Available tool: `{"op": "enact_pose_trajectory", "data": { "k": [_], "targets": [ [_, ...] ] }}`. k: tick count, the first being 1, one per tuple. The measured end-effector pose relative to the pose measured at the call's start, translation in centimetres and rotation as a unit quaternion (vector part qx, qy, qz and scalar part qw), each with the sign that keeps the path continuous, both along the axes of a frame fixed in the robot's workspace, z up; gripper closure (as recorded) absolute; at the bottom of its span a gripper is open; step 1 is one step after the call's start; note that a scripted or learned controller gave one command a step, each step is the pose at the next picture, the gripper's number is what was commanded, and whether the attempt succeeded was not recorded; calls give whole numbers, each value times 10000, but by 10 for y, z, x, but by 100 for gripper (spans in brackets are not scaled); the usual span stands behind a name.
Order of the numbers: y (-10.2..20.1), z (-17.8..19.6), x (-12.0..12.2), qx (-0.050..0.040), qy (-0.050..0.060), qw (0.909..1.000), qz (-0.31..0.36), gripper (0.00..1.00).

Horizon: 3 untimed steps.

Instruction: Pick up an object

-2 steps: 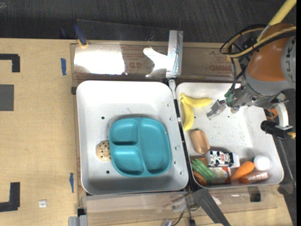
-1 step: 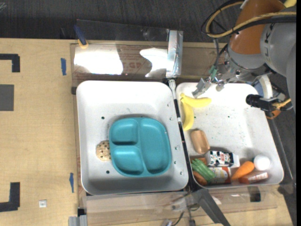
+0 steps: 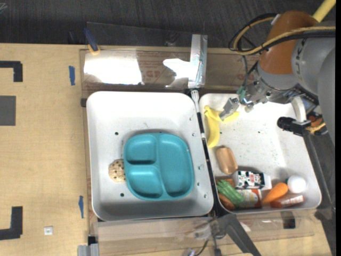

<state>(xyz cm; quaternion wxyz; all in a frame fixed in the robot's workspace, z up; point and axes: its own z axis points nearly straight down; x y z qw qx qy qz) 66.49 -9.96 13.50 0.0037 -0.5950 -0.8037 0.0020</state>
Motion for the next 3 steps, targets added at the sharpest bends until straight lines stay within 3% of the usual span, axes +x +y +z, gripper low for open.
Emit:
{"op": "enact_pose_trajectory", "data": {
  "k": [1,2,3],
  "targets": [
    [1,8,1,-4,-10,10000,-4,100],
    [-29,-49,-36,2,-64,9951,-985,100],
    [-29,-49,-36,-4,-67,9951,-986,0]
  ]
}}
